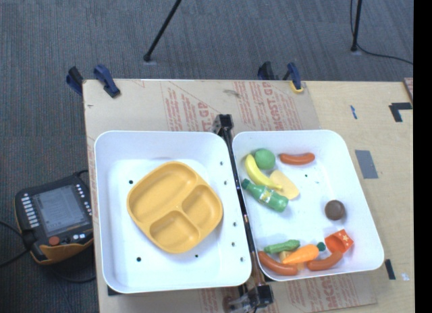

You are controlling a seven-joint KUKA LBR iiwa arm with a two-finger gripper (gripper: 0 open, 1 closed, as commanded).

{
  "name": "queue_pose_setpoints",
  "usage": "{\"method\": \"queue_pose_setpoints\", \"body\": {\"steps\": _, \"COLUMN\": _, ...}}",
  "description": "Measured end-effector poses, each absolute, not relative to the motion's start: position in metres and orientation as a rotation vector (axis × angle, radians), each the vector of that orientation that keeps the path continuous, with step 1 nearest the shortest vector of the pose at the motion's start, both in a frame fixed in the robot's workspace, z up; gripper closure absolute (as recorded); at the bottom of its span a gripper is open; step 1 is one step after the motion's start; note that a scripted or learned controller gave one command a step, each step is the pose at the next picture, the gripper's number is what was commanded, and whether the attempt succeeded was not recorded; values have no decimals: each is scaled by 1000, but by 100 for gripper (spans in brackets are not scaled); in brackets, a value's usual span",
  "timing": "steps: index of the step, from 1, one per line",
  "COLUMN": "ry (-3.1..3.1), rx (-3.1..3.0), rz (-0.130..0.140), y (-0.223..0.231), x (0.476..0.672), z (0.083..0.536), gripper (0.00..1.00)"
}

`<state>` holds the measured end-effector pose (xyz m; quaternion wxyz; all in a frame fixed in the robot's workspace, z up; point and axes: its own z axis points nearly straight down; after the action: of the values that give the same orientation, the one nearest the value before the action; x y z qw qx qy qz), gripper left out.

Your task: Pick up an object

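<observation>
Smooth glossy plastic bins [108, 170] before me; matt yellow plastic tray [174, 206]; printed cardboard over my bench [182, 106]; rough grey carpet [67, 28].

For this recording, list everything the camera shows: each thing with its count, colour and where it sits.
bins: 2, white, side by side on the bench
divided plate: 1, yellow, left bin
ball: 1, green, right bin, far end
sausages: 3, orange-red, one at the far end, two at the near edge
banana: 1, yellow, below the green ball
bottle: 1, green with a pale label, lying beside the banana
wedge: 1, pale yellow, right of the banana
round object: 1, brown, right side
carrot: 1, orange, near edge
pepper-like piece: 1, green, above the carrot
packet: 1, red, near right corner
pendant: 1, grey and orange, floor at left
clamps: several, blue, bench's far edge
</observation>
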<state>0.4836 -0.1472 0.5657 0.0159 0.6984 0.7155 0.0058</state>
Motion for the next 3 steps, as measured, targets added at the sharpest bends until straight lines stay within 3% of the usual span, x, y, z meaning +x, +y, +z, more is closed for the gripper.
{"method": "queue_pose_setpoints", "body": {"steps": 3, "ry": 2236, "rx": 2129, "rz": 32, "y": -145, "x": 490, "z": 597, "gripper": 100}}
